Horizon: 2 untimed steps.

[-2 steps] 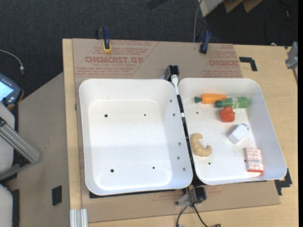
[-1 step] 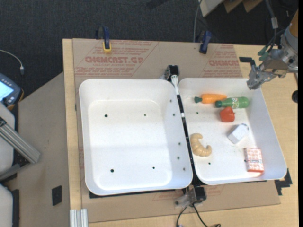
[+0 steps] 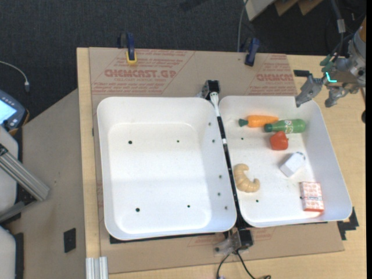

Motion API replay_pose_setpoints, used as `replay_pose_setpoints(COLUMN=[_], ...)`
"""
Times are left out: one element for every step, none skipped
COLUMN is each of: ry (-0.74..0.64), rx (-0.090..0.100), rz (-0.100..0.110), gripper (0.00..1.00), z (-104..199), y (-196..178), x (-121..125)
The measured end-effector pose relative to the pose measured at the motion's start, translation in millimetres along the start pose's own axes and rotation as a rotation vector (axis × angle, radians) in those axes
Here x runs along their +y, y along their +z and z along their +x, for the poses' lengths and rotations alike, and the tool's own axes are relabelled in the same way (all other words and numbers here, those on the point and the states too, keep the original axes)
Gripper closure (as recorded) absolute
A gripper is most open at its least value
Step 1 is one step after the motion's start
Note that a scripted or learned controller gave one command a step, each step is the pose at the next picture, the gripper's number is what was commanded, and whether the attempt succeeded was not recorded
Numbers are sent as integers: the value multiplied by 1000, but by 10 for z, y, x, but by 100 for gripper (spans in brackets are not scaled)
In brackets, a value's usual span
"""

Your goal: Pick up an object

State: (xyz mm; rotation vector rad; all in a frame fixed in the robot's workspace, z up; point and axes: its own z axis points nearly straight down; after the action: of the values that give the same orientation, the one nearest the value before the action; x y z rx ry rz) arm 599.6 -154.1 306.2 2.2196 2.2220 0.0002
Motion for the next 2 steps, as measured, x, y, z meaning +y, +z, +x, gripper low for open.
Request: replay_pose_setpoints(ry=[0, 0], rx=[-8, -5], rz=[-21, -6], gripper=[0, 100], z=[-201, -192], y=[-2320, -2320], x=[53, 60])
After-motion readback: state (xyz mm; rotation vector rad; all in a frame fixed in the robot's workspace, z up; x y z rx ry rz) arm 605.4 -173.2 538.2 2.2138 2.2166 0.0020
